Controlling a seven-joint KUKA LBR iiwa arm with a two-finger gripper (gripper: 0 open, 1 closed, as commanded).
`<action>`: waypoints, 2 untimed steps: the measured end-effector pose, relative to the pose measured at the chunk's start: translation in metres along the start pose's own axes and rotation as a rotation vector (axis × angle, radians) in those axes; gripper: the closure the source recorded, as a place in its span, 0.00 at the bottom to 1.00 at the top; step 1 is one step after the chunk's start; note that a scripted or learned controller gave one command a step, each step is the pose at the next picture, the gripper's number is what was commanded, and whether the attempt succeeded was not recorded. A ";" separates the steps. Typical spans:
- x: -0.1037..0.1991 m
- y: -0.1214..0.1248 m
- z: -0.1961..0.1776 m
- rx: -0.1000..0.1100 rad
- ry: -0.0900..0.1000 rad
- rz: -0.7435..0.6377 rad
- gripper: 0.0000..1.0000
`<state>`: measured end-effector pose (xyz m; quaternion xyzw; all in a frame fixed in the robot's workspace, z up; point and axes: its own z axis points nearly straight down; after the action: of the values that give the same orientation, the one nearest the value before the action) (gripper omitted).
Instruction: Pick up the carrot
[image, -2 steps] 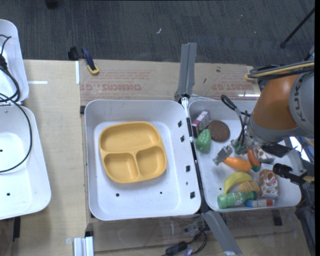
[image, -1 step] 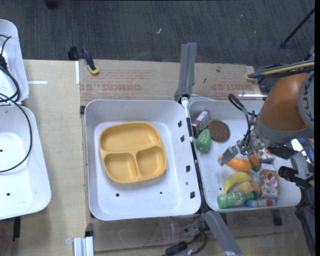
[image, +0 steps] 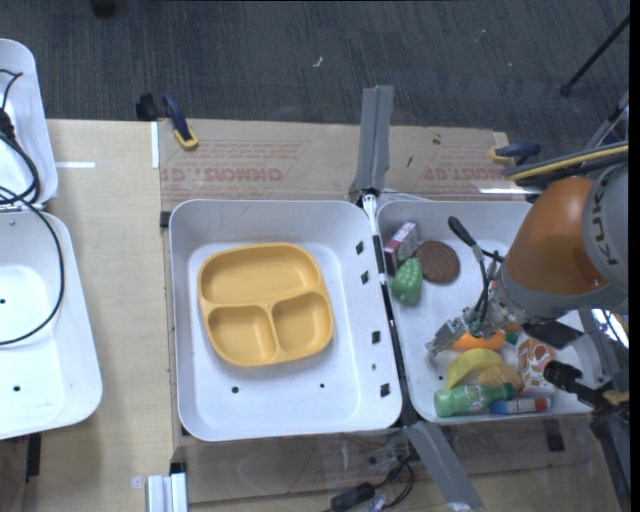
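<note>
The carrot (image: 478, 340), a small orange piece, lies in the middle of the right bin (image: 420, 215), just above a yellow banana (image: 468, 366). My gripper (image: 452, 336) is low in that bin, its grey tip right at the carrot's left end and partly covering it. The wrist with its orange band (image: 560, 240) hangs over the bin's right half and hides what is beneath it. Whether the carrot sits inside the gripper is hidden from this angle.
The right bin also holds a green plush vegetable (image: 407, 280), a brown round cookie (image: 437, 262), a small pink box (image: 400, 238), a black utensil (image: 464, 238) and a green bottle (image: 470, 400). A yellow divided plate (image: 265, 302) lies in the left bin (image: 185, 330).
</note>
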<state>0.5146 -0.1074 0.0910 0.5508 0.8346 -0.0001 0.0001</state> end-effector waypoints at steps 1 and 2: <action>-0.001 0.000 -0.009 -0.001 -0.001 0.005 1.00; 0.005 0.031 -0.101 0.000 -0.001 0.044 1.00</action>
<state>0.5406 -0.0905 0.1915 0.5689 0.8224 -0.0005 0.0006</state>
